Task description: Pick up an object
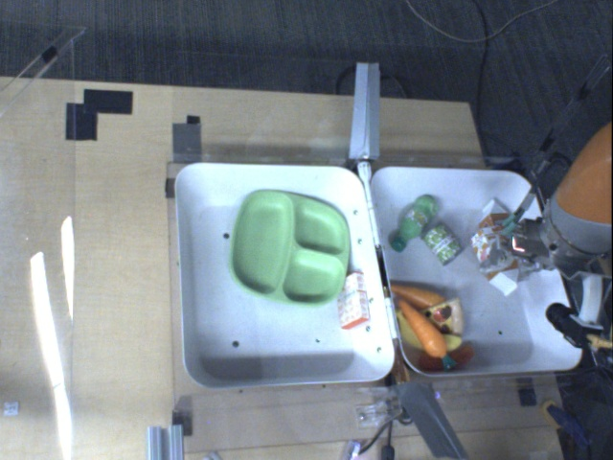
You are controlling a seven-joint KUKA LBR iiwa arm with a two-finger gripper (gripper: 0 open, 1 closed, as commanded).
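Left to right: green divided tray [290, 245] in left bin [206, 353], small carton [355, 306] with unreadable print, then crinkled wrapper [494, 242] in right bin [508, 343], touching end effector [526, 244], grip state impossible to tell.

Grey arm [584, 233], orange band, dark cables.

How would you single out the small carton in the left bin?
Find the left bin, the one with the green tray. The carton lies just off the tray's lower right corner, by the wall between the bins. It is white with red print, far smaller than the tray.
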